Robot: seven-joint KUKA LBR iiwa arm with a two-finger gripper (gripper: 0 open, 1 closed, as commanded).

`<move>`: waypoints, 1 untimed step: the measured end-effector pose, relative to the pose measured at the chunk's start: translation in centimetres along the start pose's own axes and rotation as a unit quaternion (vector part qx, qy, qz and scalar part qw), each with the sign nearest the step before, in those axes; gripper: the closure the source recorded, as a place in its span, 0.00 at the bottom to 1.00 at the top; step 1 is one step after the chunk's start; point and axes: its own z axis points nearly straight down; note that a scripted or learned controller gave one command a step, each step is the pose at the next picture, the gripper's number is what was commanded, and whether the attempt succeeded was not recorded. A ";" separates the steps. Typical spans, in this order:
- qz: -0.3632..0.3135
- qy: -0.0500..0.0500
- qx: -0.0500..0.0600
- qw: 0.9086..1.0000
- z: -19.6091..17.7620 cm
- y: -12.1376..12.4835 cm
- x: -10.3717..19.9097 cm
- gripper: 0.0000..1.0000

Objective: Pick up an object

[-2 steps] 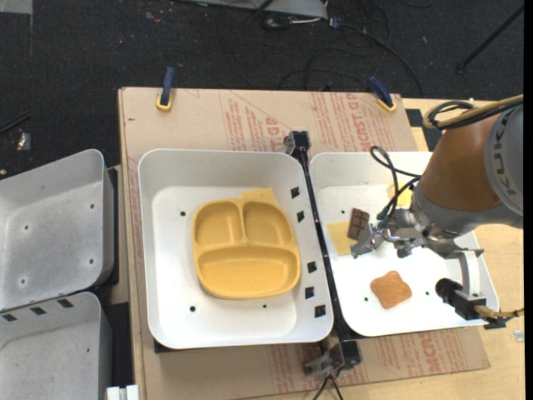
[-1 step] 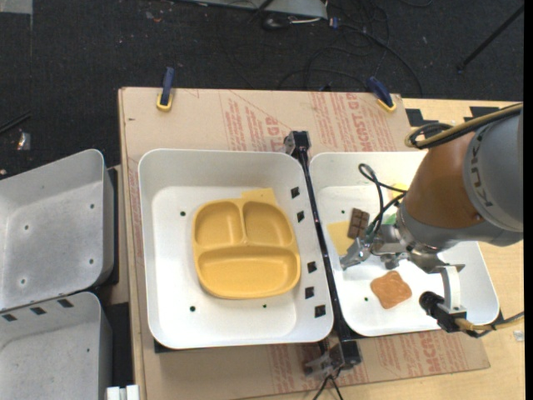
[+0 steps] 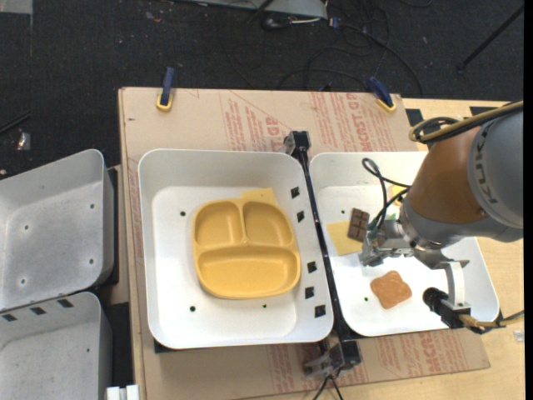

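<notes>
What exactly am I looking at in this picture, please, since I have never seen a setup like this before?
This is one camera fixed above a workbench, looking down at a slant. The grey machine with the orange band coming in from the right is a robot arm; its gripper hangs low over the right white bin. That bin holds a brown toast-like piece, a pale yellow slice and a small dark chocolate-like block. The left white bin holds a yellow divided tray with a yellow slice peeking out behind it. Whether the arm holds anything cannot be made out here.
</notes>
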 end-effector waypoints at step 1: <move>-0.002 0.000 -0.001 1.000 -4.2 -0.4 0.0 1.00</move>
